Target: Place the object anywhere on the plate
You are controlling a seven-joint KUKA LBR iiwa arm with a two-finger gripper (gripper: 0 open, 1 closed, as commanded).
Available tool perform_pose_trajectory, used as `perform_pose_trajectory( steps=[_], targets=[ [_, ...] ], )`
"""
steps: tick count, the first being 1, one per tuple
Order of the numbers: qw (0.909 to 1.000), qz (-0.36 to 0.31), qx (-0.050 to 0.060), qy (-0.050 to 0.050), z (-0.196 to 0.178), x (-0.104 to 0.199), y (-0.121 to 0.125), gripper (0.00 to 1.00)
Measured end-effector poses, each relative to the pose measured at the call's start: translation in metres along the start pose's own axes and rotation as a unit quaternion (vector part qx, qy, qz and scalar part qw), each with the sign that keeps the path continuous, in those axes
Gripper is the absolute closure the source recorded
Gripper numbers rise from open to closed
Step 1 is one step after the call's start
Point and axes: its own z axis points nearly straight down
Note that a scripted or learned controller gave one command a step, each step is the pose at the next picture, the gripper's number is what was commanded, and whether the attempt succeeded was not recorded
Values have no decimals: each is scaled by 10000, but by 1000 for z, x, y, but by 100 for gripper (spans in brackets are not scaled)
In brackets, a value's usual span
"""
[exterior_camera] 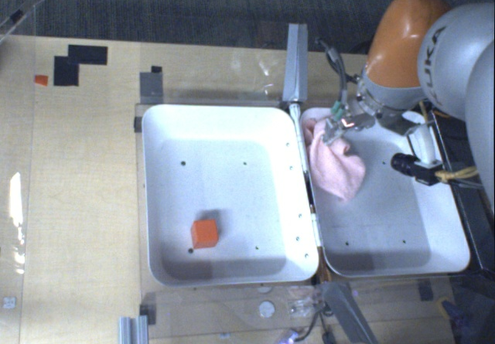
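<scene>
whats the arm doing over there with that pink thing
The grey arm reaches in from the right over the right-hand bin, with its gripper at the top of a pink cloth. The cloth hangs crumpled against that bin's left wall, its upper end bunched at the gripper, apparently pinched there. An orange block sits alone in the left-hand bin. I can't see a plate anywhere.

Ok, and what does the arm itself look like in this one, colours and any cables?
The arm is smooth grey with a rounded orange band above the wrist. The hand is small, dark metal with a green spot. Thin dark cables loop beside the wrist, and a black fitting sits lower down.
</scene>
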Motion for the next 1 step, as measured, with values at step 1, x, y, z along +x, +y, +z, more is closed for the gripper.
perform_pose_trajectory(
  steps=[1],
  targets=[
    [10000, -38, -6, -1, -40, 0, 3, 100]
  ],
)
